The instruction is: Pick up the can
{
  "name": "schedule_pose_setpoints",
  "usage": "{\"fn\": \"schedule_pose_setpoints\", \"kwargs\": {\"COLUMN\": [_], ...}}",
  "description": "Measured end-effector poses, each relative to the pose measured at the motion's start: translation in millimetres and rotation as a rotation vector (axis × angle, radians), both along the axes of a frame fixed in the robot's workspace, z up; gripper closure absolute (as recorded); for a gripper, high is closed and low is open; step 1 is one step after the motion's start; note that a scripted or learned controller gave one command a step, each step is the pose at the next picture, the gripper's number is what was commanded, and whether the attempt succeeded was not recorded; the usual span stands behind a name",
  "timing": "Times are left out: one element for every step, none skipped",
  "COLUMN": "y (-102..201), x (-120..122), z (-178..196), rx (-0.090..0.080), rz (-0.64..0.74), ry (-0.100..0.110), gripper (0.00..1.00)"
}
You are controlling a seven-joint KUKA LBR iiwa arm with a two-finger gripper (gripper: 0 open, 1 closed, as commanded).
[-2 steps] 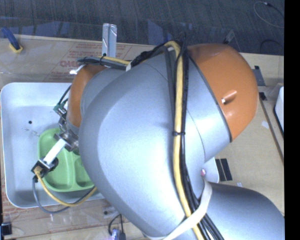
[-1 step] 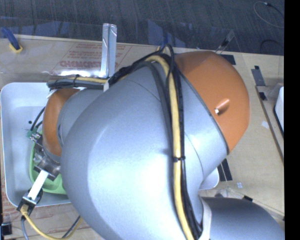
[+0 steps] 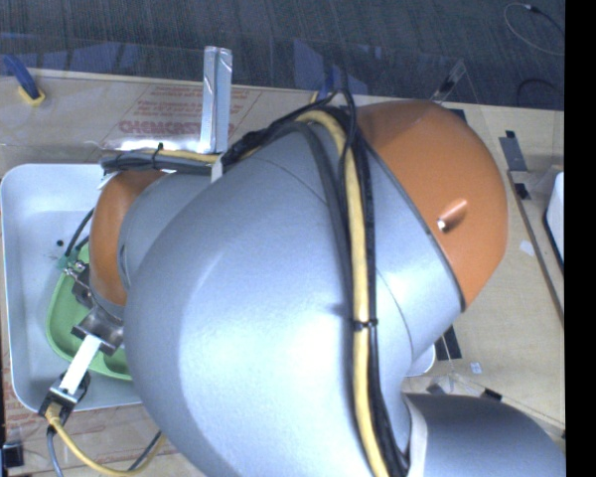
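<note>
Grey arm casing (image 3: 268, 306) bulks right up under the camera, with black and yellow cables (image 3: 356, 227) strapped along its back and a big orange dome (image 3: 457, 207) at its far right shoulder. Down at its lower left end, below the orange band (image 3: 107, 229) at the wrist, the claw (image 3: 85, 301) reaches into the left bin (image 3: 20, 266). From where I stand the wrist hides most of it, so I cannot tell whether the claw is apart or together, or whether anything is in it.

Just beneath and beside the claw lies a flat green thing (image 3: 64, 328), perhaps a shallow dish, resting on the bin's white floor towards the near side. Its right part runs under the arm. A small dark speck (image 3: 60, 244) sits on the bin floor further back, apart from the green piece.

Where the can lies I cannot tell; the arm covers the rest of that bin and nearly all of what is beside it.

Beyond the bin, the pale wooden surface (image 3: 70, 117) carries faded red lettering (image 3: 161, 113), and a silvery upright post (image 3: 217, 92) stands at the bin's far edge. A blue and yellow clamp-like object (image 3: 22, 79) sits at the surface's far left corner. Dark carpet (image 3: 278, 8) stretches behind.
</note>
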State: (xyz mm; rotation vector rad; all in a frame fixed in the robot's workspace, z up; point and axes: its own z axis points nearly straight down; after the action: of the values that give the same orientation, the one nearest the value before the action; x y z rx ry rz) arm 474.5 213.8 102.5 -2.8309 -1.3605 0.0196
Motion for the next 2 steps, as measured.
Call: {"fn": "schedule_pose_setpoints", "kwargs": {"y": [-1, -72], "x": [142, 162], "z": [127, 106], "rx": [0.005, 0.003], "rz": [-0.2, -0.438], "ry": [-0.01, -0.009], "gripper": [1.0, 1.0]}}
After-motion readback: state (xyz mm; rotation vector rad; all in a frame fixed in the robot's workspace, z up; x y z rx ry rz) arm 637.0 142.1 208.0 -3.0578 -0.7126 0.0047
